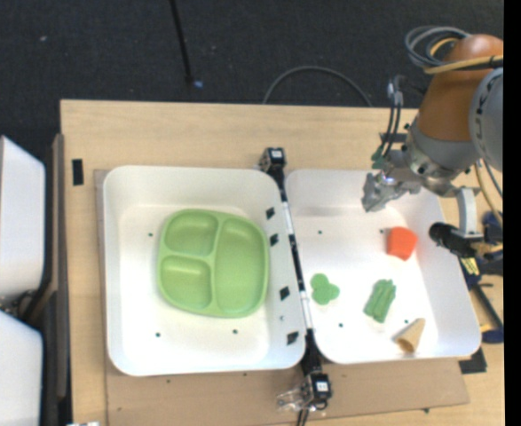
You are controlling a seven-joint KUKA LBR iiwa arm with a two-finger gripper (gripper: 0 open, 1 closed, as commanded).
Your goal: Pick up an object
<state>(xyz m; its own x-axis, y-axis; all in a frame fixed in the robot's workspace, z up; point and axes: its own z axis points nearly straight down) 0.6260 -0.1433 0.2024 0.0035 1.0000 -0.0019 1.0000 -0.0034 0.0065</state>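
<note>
Nearest the lower edge of the camera view, a small tan cone [411, 333] with a waffle-like look is seen lying on its side near the front right corner of the right bin [349, 349], a shallow tray of smooth white plastic with rounded corners. Just beyond it, a ribbed green piece [380, 300] of elongated shape is laid at a slant, and to its left a small lobed green shape [324, 289] rests flat near the divider. Farther back, an orange block [401, 243] with a matte surface is set toward the right wall, apart from the others. In the left bin [127, 344], a glossy light-green plate [214, 262] with three moulded compartments is placed at the centre. Both bins are borne by a pale wooden bench [171, 131]. At the far side of the right bin, the metallic grey gripper [377, 191] is held above the white floor, nothing being seen in it; whether its jaws are spread or pressed together cannot be told.
</note>
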